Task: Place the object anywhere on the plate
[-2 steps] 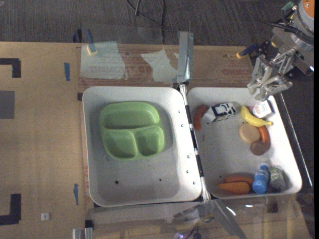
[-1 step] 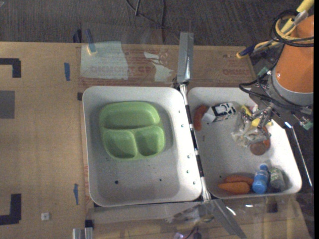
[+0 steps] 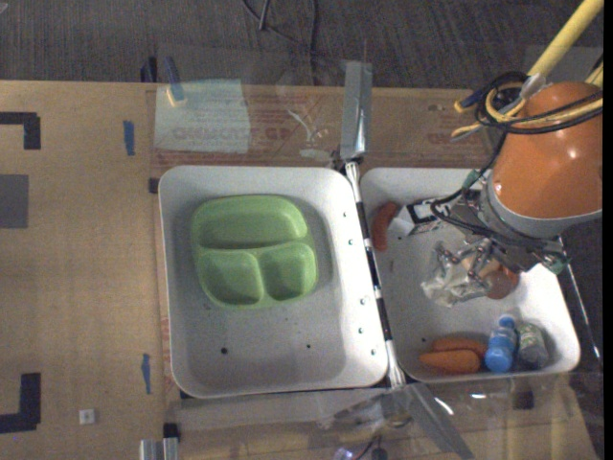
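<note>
The arm's orange band (image 3: 551, 151) looms over the right bin (image 3: 402, 333). Below it, the gripper (image 3: 469, 271) hangs mid-bin above crumpled clear plastic (image 3: 442, 284); its state is unclear. The green plate (image 3: 254, 249) sits in the left bin (image 3: 182, 286), toward its far edge. Carrots (image 3: 452, 355) and a blue bottle (image 3: 499, 347) lie along the right bin's near edge.

Soft even overhead light, slightly dim and warm, mild glare on the clear plastic sheet (image 3: 206, 115) at the table's (image 3: 77, 286) far edge, faint shadow around the green plate (image 3: 254, 249), overall soft focus, low resolution, grainy
</note>
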You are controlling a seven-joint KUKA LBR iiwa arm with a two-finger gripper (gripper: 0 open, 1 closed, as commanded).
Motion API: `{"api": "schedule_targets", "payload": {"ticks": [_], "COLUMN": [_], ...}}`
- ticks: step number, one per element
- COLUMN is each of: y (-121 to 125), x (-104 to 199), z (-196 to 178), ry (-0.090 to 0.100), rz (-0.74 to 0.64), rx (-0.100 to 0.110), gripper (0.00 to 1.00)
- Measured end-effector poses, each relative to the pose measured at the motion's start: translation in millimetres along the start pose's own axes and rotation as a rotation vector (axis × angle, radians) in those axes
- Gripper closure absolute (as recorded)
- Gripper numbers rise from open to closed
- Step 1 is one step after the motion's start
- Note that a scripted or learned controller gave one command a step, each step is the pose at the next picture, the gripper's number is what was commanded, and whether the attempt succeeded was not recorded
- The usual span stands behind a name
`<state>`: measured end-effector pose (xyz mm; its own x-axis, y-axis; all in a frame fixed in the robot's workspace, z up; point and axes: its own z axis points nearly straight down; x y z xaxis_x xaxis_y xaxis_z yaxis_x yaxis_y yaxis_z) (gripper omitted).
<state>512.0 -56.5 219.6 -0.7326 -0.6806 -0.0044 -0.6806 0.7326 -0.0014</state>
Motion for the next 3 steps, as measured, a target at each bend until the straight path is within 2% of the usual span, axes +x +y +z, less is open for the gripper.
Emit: {"api": "schedule_targets", "payload": {"ticks": [1, 2, 3], "y": [-5.1, -22.2, -38.7], "x": [-20.9, -89.8, -131.6], "z": [21.3, -0.5, 18.8], "ry": [-0.001, -0.004, -0.005], "rz": [-0.084, -0.042, -0.005], "rx": [0.001, 0.002, 0.001], "gripper": [1.00, 1.00, 1.00]}}
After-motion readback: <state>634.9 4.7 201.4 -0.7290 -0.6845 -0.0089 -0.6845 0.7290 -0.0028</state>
